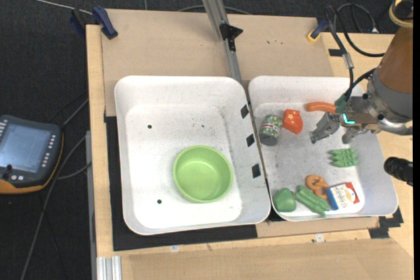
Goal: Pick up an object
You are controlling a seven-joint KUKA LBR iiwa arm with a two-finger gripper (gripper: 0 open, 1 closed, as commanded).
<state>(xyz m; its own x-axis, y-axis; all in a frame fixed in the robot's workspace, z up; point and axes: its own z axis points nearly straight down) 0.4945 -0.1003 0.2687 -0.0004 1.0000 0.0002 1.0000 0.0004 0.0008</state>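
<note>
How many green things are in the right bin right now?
3. A ridged green piece lies right of centre, below the tool; a rounded green item sits at the front left; a long green vegetable lies beside it. The arm may hide others.

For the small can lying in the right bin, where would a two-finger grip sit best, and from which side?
Grip the can across its round body, coming straight down. It lies apart from the red toy but near the bin's left wall, so a side approach looks cramped.
</note>
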